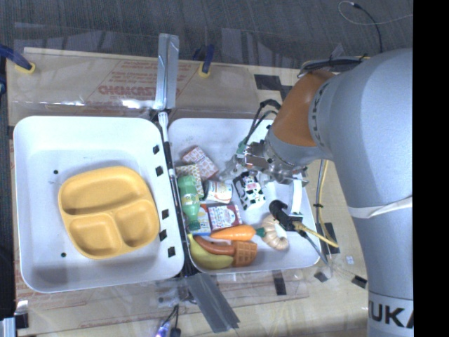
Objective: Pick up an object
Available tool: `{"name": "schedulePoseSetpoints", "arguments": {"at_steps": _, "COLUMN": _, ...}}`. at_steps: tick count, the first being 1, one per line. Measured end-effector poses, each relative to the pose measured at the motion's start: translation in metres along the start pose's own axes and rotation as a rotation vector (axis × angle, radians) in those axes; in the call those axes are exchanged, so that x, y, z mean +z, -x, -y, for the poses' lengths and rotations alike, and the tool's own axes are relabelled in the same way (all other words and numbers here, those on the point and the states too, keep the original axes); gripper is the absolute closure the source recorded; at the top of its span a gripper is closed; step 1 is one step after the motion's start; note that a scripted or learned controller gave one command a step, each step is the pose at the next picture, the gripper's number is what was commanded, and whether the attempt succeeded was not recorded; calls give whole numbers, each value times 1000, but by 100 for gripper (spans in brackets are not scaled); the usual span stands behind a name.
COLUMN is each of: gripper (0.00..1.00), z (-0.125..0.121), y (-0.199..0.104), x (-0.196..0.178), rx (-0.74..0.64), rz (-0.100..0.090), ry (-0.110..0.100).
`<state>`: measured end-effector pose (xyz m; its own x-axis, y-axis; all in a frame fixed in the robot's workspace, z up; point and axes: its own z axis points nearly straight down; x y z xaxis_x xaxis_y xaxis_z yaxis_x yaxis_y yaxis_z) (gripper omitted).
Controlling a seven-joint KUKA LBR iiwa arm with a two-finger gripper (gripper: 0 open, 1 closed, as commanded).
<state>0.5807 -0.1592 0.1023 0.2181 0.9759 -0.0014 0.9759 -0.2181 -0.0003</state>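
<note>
A grey robot arm with an orange wrist band [298, 114] lowers its claw [247, 168] into the right-hand shallow white bin [210, 128], directly above a small black-and-white spotted cow toy [250, 189] lying just nearer the camera. An orange plastic carrot [233, 233] lies crosswise nearer still. Whether the claw is spread or clenched cannot be told.
</note>
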Motion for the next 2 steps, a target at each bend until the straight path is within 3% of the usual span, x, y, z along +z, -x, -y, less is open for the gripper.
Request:
{"name": "schedulePoseSetpoints", "arguments": {"at_steps": 1, "gripper": 100, "z": 0, "y": 0, "x": -9, "rx": -3, "rz": 0, "ry": -2}}
{"name": "schedulePoseSetpoints", "arguments": {"at_steps": 2, "gripper": 100, "z": 5, "y": -40, "x": -115, "rx": -229, "rz": -1, "ry": -2}}
